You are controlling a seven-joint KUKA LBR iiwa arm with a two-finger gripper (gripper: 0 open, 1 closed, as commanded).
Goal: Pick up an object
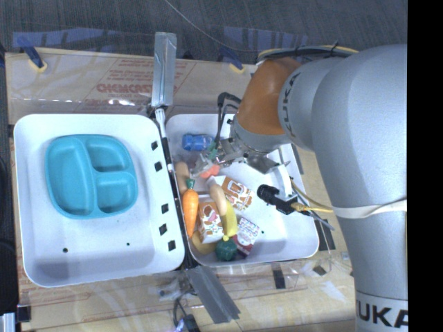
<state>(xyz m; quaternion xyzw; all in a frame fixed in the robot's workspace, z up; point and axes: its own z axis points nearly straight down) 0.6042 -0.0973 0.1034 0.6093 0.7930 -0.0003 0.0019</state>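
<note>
My gripper (212,163) reaches down into the right bin (304,235), near its back left part, under the orange wrist band (261,102). Right below and around it lies a pile of toy food. A blue object (196,142) lies just behind the gripper, and a beige piece (181,172) sits to its left. An orange carrot (190,211) lies along the bin's left wall. In front of the gripper are a printed snack packet (237,194), a yellow banana (229,221), a second packet (209,221) and a dark green item (226,250).
The left bin (41,254) holds a blue divided tray (91,173). A metal bar (163,68) stands at the back between the bins. The arm's grey body (360,137) covers the right bin's right side. A black cable part (275,199) hangs over that bin.
</note>
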